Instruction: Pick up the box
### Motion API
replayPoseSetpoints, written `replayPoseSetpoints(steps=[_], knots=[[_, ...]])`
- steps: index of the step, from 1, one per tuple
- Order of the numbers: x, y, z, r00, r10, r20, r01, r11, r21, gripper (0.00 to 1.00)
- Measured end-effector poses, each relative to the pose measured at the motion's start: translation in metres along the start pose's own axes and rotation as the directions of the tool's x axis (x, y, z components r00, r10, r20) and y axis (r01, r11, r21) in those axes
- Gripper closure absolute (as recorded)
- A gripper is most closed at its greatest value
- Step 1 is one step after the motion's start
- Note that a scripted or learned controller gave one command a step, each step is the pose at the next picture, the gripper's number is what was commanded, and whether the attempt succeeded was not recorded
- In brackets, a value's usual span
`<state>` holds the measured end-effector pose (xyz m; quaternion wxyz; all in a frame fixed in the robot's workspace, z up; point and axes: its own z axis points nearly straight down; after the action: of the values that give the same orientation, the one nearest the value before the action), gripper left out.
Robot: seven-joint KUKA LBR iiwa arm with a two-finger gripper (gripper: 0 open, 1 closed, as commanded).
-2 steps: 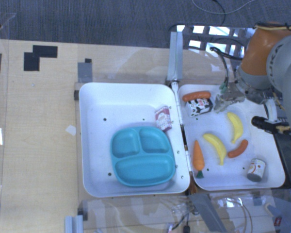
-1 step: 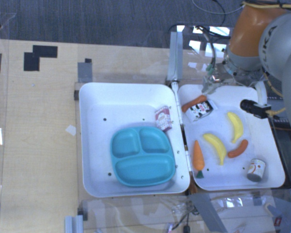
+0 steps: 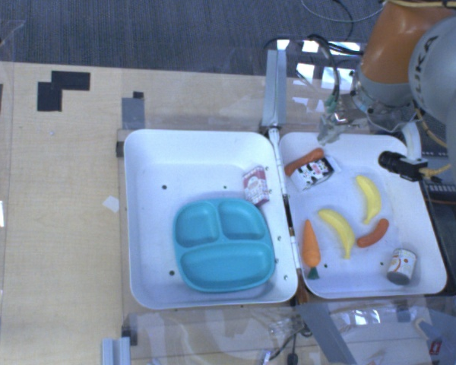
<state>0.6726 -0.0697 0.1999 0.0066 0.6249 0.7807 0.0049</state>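
A small red and white box [image 3: 256,185] lies in the left bin [image 3: 148,204], close to its right wall and just beyond the blue plate. In the right bin [image 3: 422,234] a small black and white carton [image 3: 315,172] rests beside a red sausage [image 3: 304,160]. My gripper [image 3: 328,127] hangs over the far left corner of the right bin, a little beyond the carton and sausage, with nothing visibly held. The grey arm with its orange band [image 3: 395,29] rises behind it at the upper right.
A blue divided plate [image 3: 224,243] takes up the near half of the left bin. The right bin also holds two bananas [image 3: 368,196] [image 3: 338,230], a carrot [image 3: 310,245], a second sausage [image 3: 372,233] and a small can [image 3: 400,266]. A black fitting [image 3: 399,163] juts in at right.
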Motion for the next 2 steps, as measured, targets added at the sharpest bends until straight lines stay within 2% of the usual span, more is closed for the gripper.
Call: replayPoseSetpoints(steps=[1, 2], knots=[[0.028, -0.090, -0.045, 0.997, 0.078, -0.002, -0.078, 0.997, 0.010, 1.00], [0.005, -0.151, -0.058, 0.978, 0.211, 0.000, -0.211, 0.977, 0.011, 1.00]])
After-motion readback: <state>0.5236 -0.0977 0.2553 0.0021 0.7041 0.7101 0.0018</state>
